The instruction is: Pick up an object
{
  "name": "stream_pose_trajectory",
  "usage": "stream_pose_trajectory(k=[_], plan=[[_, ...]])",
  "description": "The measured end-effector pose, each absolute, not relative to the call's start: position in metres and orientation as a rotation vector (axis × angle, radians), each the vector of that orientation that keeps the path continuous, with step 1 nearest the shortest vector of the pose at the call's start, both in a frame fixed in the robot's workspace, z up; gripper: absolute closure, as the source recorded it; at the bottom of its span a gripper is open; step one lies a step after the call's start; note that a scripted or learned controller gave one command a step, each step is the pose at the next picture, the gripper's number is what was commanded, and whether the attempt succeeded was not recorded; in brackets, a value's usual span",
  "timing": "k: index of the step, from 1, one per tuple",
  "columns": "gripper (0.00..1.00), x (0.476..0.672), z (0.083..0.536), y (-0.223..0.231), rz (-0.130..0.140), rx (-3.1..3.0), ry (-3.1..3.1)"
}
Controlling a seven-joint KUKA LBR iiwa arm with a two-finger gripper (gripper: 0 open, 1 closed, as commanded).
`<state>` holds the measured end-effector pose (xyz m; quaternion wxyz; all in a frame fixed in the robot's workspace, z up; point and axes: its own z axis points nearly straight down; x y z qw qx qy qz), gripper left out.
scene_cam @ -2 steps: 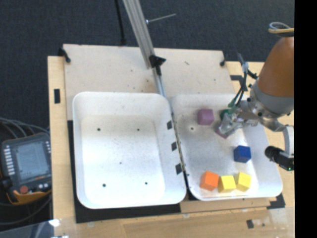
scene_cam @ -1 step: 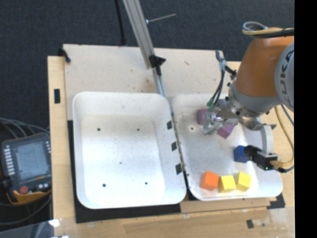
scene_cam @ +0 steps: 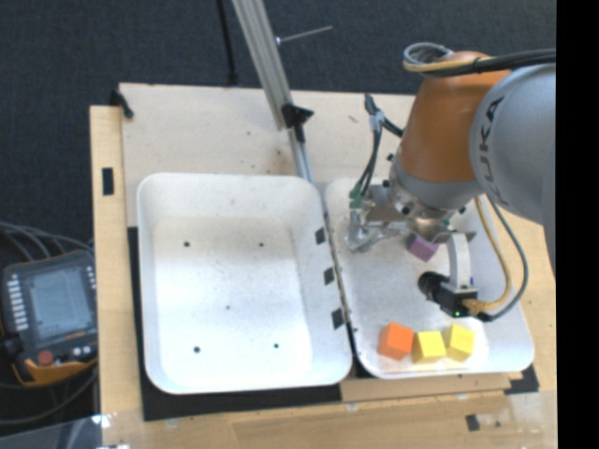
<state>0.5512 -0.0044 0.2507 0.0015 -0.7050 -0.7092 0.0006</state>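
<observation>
While the arm (scene_cam: 468,129) leans in from the right, the scene reads from the left like this. A handheld control pad (scene_cam: 51,311) with a grey screen lies off the bench at the far left, cables trailing above it. Next comes the wooden bench (scene_cam: 187,129), and on it the left bin (scene_cam: 234,279), a shallow white tray with a few dark specks on its floor. A slanted metal rail (scene_cam: 267,54) runs down from the top and ends near the gap between the two bins. The right bin (scene_cam: 505,344) sits just beside the left one, their rims almost touching. Over its upper part hangs the gripper (scene_cam: 360,237), below the orange band of the wrist; whether it is spread or closed cannot be told, since the wrist and cables crowd it. A small purple block (scene_cam: 423,246) shows just right of the gripper, partly under the wrist, and whether it is held cannot be told. Along the near edge of the right bin lie an orange block (scene_cam: 396,340), then a yellow block (scene_cam: 430,346) touching it, then a second yellow block (scene_cam: 461,341).
</observation>
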Motion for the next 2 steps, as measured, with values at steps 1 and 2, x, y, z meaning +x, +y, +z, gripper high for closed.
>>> stream_pose_trajectory(k=[1, 2], plan=[[1.00, 0.566, 0.236, 0.050, 0.000, -2.214, -2.229], [1.00, 0.580, 0.245, 0.094, -0.004, -2.213, -2.230]])
